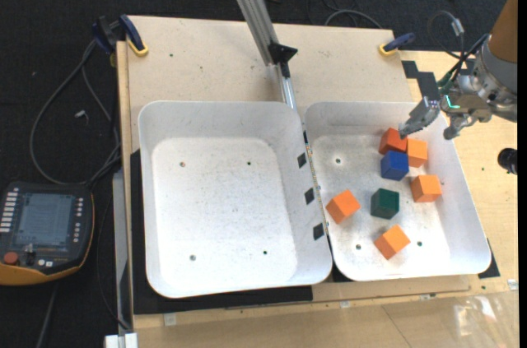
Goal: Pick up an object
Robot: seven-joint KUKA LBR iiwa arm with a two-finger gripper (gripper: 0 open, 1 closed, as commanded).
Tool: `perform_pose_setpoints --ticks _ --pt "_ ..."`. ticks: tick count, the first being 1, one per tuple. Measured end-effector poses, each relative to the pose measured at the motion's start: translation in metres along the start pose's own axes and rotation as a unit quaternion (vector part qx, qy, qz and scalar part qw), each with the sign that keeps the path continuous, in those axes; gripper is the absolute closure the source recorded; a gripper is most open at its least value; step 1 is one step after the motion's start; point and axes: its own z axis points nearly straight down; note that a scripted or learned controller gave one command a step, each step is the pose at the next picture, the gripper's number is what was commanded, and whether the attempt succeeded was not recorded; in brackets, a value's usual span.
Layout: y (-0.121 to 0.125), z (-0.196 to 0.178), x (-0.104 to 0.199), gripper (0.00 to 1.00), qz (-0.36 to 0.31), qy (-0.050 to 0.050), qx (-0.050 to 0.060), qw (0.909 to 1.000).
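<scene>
The right bin holds several cubes. A red-orange cube, an orange cube and a blue cube are clustered near its back right. Another orange cube, a dark green cube and two more orange cubes lie further forward. My gripper hangs over the bin's back right corner, just behind the cluster. It is open, its fingers spread with nothing between them. The left fingertip sits close above the red-orange cube.
The left bin stands beside the right one. A slanted metal pole meets the bench behind the bins. Clamps sit at the back corners, and a teach pendant lies on the floor at left.
</scene>
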Motion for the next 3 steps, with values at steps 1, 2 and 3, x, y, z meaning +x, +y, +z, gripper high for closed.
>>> perform_pose_setpoints --ticks 1,2,3 --pt "0.025 0.04 0.049 0.0 -0.004 0.001 0.002 1.0" --pt "0.008 -0.065 0.074 0.0 -0.003 0.0 -0.005 1.0" --pt "0.037 -0.118 0.086 0.0 -0.003 -0.001 -0.004 1.0"
